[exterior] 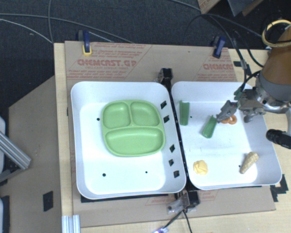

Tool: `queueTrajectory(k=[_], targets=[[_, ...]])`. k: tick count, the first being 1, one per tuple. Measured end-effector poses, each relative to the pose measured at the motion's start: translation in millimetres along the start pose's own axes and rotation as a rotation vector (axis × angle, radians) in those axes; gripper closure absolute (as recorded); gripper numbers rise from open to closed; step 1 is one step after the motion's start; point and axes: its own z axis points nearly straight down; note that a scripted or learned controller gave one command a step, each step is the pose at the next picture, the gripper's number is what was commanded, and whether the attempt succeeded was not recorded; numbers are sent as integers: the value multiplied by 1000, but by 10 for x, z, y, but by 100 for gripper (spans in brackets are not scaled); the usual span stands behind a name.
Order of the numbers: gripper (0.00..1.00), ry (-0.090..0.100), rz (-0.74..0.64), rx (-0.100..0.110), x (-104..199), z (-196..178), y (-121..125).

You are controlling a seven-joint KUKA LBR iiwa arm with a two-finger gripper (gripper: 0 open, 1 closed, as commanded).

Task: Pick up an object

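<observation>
My gripper (231, 113) hangs over the upper middle of the right bin (262, 178), on the grey arm with its orange band (281, 62) that comes in from the right. A small orange object (230, 120) lies just under it, partly hidden. A green cylinder (209, 127) lies slanted right beside the gripper's left side. Further left, a green bar (184, 113) lies close to the bin's left wall. A yellow lump (200, 167) and a pale corn-like piece (249, 162) sit near the bin's front.
The left bin (87, 174) holds a green divided plate (133, 128). Black clips line the wall between the bins (172, 130). Cables run across the dark floor behind the bench.
</observation>
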Motion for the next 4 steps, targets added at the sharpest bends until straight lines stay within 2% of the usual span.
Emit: queueTrajectory(k=[1, 3, 4], targets=[[0, -2, -3, -14, 4, -76, 30], [0, -2, -3, -11, -12, 1080, 212], [0, -2, -2, -16, -9, 1131, 227]])
